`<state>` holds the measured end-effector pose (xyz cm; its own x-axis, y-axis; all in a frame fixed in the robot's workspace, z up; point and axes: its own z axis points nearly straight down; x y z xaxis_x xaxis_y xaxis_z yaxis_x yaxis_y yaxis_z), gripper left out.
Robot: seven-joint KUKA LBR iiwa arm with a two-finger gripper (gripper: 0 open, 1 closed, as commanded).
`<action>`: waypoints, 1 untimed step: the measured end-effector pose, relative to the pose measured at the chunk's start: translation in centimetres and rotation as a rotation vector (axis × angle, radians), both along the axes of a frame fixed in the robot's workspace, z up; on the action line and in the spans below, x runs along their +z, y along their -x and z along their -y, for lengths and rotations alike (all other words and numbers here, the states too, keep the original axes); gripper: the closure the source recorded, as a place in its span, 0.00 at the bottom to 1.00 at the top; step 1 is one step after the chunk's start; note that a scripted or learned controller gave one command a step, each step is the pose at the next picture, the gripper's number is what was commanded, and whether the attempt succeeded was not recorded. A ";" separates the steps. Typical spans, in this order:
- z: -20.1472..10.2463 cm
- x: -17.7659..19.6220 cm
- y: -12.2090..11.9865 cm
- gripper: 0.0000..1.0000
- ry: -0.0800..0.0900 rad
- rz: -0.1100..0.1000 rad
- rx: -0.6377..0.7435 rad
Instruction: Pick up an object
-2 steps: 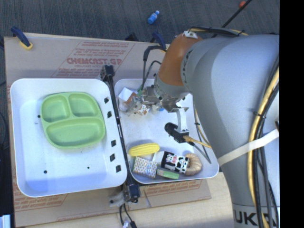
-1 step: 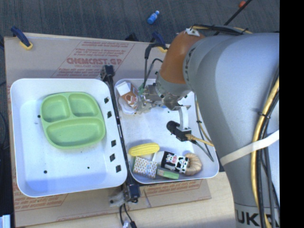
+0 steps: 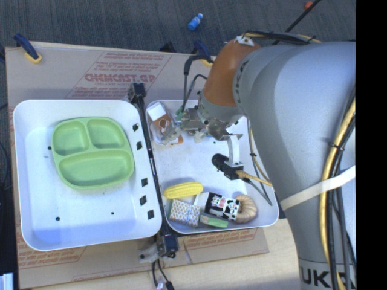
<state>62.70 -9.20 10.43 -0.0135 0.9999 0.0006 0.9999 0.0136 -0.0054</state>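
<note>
Objects crowd the right bin's [image 3: 181, 156] near edge: yellow corn [image 3: 183, 190], patterned packet [image 3: 184, 212], black-and-white toy [image 3: 221, 205].
Further back the gripper [image 3: 196, 124] sits by a small orange package [image 3: 161, 125]; grip state, can't tell. Green divided plate [image 3: 92, 151] sits in the left bin [image 3: 30, 180].

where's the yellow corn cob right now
In the camera view the yellow corn cob lies in the right bin, near that bin's front left corner, just above the patterned packet and left of the black-and-white toy.
</note>
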 end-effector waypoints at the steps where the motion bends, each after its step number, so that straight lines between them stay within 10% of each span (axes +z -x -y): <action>1: 0.2 -1.0 -2.6 0.00 -0.008 -0.022 -0.003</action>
